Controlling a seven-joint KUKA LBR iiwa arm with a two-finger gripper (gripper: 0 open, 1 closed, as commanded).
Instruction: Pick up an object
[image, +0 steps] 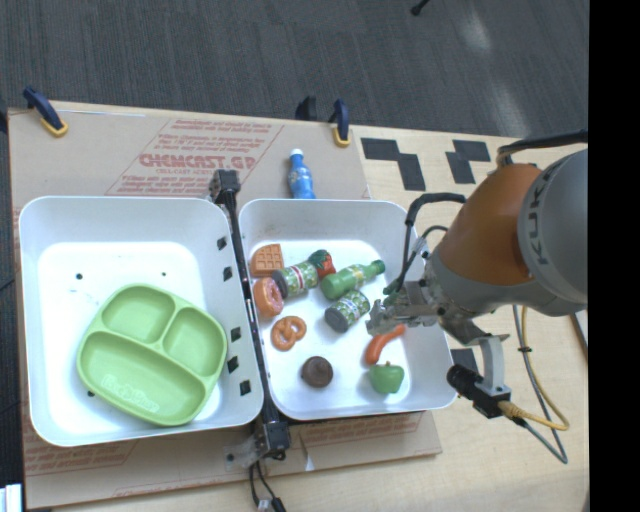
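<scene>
The right bin (330, 212) holds several toy foods: a waffle (265, 259), a donut (267, 296), a pretzel (288, 331), a brown ball (317, 372), two green bottles (303, 273) (351, 278), a dark can (345, 312), a red chili (381, 346) and a green pepper (386, 378). My gripper (388, 318) is low over the bin's right side. It sits just above the chili's upper end and right of the can. Nothing is visibly lifted.
In the left bin (40, 230) lies a green divided plate (150, 352). A blue bottle (299, 175) rests on the cardboard behind the bins. A black clip bar (238, 260) runs between the bins. Cables (535, 400) trail at the right.
</scene>
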